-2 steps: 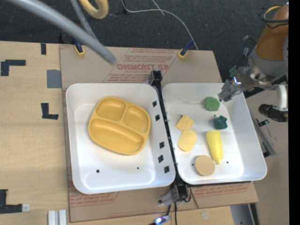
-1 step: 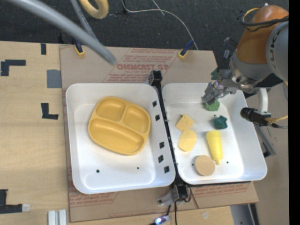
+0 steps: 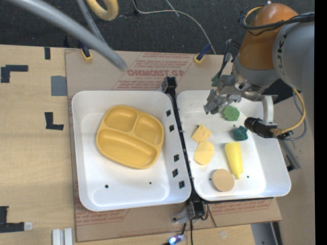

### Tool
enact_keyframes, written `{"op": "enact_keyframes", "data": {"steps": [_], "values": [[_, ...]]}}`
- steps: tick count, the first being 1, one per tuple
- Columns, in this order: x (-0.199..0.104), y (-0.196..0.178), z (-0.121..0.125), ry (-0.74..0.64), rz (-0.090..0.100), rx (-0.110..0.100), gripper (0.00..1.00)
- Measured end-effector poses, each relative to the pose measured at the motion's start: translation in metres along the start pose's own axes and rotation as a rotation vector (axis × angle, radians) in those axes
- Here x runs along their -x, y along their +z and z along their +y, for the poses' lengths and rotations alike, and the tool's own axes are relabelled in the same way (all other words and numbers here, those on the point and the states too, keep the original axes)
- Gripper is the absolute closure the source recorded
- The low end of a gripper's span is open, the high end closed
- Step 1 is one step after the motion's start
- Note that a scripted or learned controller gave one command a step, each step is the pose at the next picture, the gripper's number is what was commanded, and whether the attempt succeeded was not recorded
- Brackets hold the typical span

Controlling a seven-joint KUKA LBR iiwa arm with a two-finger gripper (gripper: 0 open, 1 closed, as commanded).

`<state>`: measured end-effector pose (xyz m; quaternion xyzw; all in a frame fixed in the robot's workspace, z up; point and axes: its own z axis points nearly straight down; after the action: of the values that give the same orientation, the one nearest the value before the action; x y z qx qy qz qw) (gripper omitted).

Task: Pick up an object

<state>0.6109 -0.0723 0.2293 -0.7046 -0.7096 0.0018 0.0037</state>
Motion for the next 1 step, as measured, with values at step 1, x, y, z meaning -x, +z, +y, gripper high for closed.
{"op": "enact_keyframes", "data": {"steps": [1], "values": [[-0.0553,-0.0042,-0.0038,0.0,-0.001,0.0,1.0]]}}
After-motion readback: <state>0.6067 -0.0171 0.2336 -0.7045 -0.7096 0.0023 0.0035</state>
